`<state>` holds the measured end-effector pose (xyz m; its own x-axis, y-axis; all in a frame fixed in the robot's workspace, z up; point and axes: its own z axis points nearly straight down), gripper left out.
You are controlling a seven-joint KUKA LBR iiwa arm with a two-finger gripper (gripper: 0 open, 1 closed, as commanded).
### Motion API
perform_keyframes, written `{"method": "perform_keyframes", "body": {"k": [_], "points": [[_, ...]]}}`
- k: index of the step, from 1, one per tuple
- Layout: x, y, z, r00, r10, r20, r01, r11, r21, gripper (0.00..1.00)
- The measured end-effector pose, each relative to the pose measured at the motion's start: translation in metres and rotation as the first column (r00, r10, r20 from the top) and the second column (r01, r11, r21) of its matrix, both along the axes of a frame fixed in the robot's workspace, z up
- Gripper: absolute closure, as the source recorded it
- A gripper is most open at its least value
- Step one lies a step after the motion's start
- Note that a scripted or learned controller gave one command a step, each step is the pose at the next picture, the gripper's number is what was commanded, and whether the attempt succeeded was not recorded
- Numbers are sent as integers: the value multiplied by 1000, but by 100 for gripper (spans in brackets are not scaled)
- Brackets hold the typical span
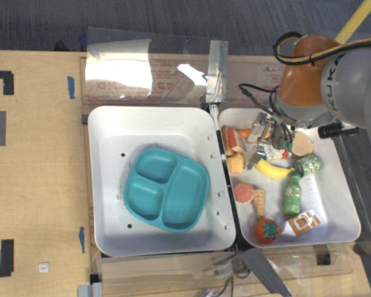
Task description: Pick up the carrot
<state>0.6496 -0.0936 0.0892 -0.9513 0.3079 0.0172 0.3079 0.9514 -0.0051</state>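
We see the surface (31,184), a pale wooden board, carrying two white bins side by side. The left bin (111,129) holds one thing, a teal plate (167,190) with three compartments, lying a little below the bin's middle. The arm (334,79) comes in from the right, grey with its orange band over the top edge of the right bin (340,203), and dark cables loop around the wrist. The hand (258,154) reaches down into the upper left part of the right bin, among the toy foods; its metal fingers (261,129) are mixed up with the things under them, and we cannot tell whether they are apart, together or clamped on anything. In that bin we find a green bottle (292,194) standing near the middle right, a yellow banana (273,169) just above it and touching the hand's tip region, and a white carton (303,223) with an orange patch near the lower right. A red tomato (266,229) with a green top sits at the lower edge. The carrot (229,140), as best we can judge, is the orange piece with a green top against the bin's left wall, just left of the hand. Smaller things lie around: a pink disc (244,193), a tan cone (259,202) beside it, a peach-coloured round piece (302,145) and a green leafy lump (309,164).
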Motion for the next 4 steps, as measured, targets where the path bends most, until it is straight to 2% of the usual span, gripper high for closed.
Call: {"method": "perform_keyframes", "body": {"k": [1,2,3,4], "points": [[7,1,14,999,2,34,-2,1000,-5,100],[-1,74,124,985,-171,34,171,985,4,100],[-73,134,136,969,247,24,-247,969,0,100],[-73,133,99,809,588,20,-588,809,1,100]]}}
